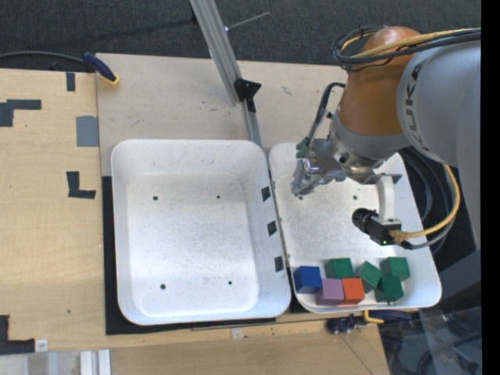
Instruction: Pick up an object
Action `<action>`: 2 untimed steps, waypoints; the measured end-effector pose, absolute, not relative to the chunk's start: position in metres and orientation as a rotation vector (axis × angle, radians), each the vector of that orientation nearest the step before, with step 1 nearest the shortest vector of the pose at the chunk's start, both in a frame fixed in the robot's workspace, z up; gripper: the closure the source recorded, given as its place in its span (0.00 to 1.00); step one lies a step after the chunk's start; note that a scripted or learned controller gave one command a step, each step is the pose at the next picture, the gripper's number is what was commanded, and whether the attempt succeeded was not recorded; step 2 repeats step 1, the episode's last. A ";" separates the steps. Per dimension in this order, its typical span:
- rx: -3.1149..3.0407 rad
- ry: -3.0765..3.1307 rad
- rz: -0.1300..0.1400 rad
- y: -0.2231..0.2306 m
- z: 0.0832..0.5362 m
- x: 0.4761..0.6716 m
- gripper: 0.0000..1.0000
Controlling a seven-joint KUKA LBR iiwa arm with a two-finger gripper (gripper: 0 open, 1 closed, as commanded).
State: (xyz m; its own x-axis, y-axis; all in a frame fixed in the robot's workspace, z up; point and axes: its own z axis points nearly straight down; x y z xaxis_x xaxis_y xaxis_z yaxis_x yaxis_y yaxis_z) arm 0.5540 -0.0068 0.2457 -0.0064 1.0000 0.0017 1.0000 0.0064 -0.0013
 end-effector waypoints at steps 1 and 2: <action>-2.212 -2.227 0.003 0.049 0.228 0.561 1.00; -2.212 -2.227 0.003 0.049 0.228 0.561 1.00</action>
